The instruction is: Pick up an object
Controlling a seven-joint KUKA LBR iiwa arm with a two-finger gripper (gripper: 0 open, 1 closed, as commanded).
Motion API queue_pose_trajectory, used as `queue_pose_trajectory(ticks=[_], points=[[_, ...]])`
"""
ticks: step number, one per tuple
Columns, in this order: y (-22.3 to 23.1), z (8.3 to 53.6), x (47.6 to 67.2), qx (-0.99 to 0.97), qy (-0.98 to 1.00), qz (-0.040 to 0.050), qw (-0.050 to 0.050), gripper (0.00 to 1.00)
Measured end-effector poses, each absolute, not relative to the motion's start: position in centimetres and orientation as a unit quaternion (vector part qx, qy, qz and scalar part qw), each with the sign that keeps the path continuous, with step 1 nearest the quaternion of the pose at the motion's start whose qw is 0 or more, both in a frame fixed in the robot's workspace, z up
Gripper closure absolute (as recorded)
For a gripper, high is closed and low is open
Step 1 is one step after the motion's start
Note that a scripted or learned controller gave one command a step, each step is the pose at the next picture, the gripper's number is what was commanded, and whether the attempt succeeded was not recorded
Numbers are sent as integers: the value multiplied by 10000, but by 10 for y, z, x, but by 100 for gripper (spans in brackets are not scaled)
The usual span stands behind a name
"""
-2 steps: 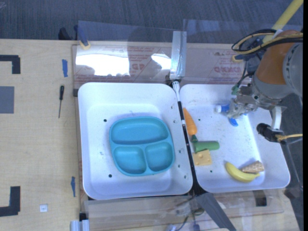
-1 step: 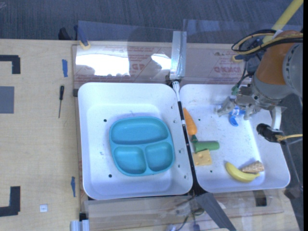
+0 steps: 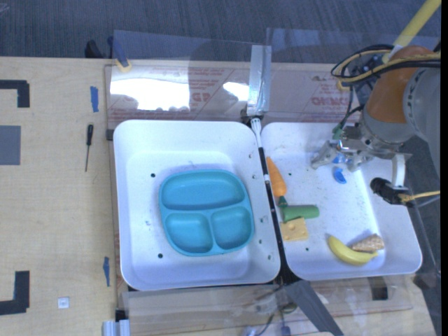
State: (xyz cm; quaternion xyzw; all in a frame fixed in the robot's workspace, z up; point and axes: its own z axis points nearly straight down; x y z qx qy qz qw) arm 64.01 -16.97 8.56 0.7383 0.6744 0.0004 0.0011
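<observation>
My gripper [image 3: 339,162] hangs over the back of the right bin [image 3: 399,257], with its metal fingers [image 3: 319,158] spread open. A small blue piece [image 3: 339,176] lies just below the fingers, and I cannot tell if they touch it. Nothing is held. Along the bin's left wall lie an orange carrot [image 3: 277,178], a green stick [image 3: 299,212] and a yellow cheese wedge [image 3: 295,230]. A yellow banana [image 3: 346,251] and a tan bread piece [image 3: 369,243] rest near the front edge.
The left bin [image 3: 133,187] holds a teal three-compartment plate [image 3: 206,211]. A clear panel [image 3: 210,82] stands behind both bins. Cables [image 3: 364,61] loop above the wrist, and a black connector [image 3: 383,187] sticks out at the bin's right wall.
</observation>
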Motion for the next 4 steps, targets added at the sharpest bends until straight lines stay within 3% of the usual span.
queue_pose_trajectory(ticks=[1,2,3,4], points=[[-169,97,642,7372,6757,16,29,100],[-169,97,642,7372,6757,12,25,0],[-176,84,661,7289,6845,-45,-71,0],[-175,93,661,7281,6854,-63,-78,100]])
